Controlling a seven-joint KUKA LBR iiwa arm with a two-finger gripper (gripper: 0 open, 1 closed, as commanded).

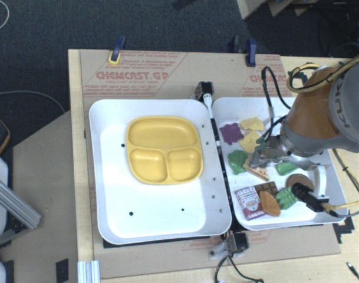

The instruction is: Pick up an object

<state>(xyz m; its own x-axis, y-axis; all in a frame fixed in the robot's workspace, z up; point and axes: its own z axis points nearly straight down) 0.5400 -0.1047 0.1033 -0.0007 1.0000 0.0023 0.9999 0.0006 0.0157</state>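
My gripper (259, 159) is low in the right bin (326, 214), near its middle, with the arm reaching in from the right. It sits right over a tan, cracker-like piece (257, 171) and next to a green toy (236, 160) on its left. Around it lie a purple piece (230, 132), two yellow pieces (252, 124) (248, 141) and another green piece (285, 168). I see nothing clearly held.
At the right bin's front lie a red-and-white packet (247, 200), a brown bar (266, 188), an orange-brown lump (270, 204), a green toy (287, 198) and a brown round thing (300, 181). The left bin (114, 211) holds a yellow divided plate (165, 148).
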